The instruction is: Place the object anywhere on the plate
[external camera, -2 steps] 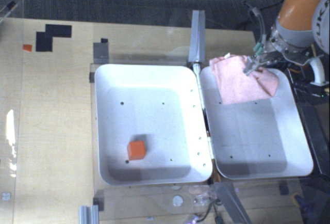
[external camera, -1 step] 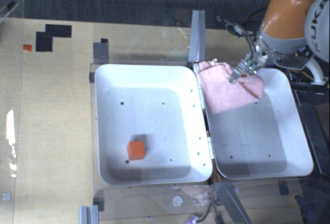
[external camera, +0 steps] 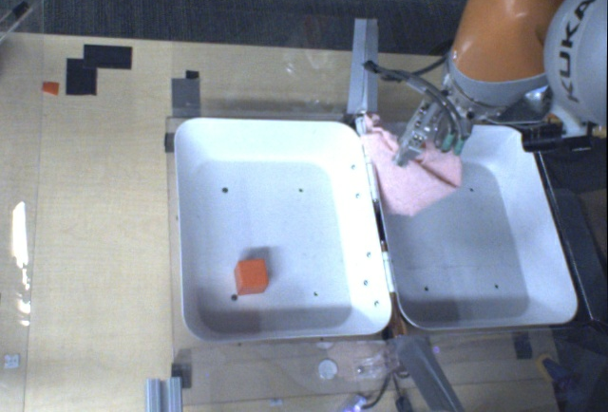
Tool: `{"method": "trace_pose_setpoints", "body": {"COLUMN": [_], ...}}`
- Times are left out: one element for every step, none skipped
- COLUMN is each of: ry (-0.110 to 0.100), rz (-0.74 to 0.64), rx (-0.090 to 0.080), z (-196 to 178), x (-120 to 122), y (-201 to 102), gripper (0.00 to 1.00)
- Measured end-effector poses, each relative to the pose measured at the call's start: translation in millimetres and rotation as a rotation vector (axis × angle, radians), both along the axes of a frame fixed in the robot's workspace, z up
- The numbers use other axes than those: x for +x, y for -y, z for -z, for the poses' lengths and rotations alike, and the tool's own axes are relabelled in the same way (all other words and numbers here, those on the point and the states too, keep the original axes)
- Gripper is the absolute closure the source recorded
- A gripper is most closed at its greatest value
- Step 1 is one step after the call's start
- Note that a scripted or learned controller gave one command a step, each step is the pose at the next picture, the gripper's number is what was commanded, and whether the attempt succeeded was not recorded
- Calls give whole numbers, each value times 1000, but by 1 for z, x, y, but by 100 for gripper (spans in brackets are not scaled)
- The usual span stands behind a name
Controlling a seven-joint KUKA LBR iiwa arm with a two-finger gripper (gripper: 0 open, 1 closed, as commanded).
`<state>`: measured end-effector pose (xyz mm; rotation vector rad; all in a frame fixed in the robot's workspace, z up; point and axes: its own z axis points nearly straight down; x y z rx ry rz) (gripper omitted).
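While parked over plate [external camera: 416, 194] at right bin's [external camera: 494, 253] far-left corner, can't tell jaws' state; cube [external camera: 252, 276] loose in left bin [external camera: 285, 201]. Likely pre-grasp: next, cross over, square onto cube.

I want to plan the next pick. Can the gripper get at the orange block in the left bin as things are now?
Probably yes. The orange block lies alone on the left bin's floor, open from above. The gripper is over the pink plate in the right bin.

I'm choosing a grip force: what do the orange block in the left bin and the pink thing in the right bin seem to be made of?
The orange block looks rigid, matte, perhaps foam or wood: crisp edges, no shine. The pink plate seems soft, like cloth or thin foam, with an uneven outline draping against the bin wall.
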<state>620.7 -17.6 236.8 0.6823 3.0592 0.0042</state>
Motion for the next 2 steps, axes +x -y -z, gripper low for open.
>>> {"method": "trace_pose_setpoints", "body": {"ry": [1,0], "rz": [-400,-440], "rx": [-1,-1], "z": [-2,0], "x": [-25,-38], "y": [-51,-92], "gripper": [100,100]}}
